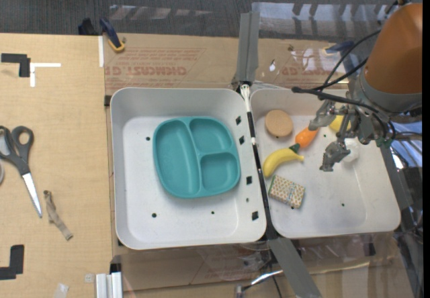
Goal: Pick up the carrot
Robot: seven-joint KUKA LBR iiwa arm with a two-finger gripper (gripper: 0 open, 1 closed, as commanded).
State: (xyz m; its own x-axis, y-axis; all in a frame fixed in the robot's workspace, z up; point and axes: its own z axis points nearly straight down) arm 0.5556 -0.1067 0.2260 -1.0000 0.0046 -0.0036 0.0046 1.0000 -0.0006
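The carrot sits in the right bin, near the top, b/w the round cookie and the gripper. The banana tip is just beside it.

The gripper hangs close on the carrot's right w/ nothing in it. Its fingers look a bit spread (hard to be sure, they blur).

What could go wrong: the carrot is small and round, so it may roll or pop out. The fingers may bump the banana or grab it too. A yellow thing behind the gripper could get in the way.

Writing: the cardboard has red letters, but flipped, can't read them. The teal plate has no label.
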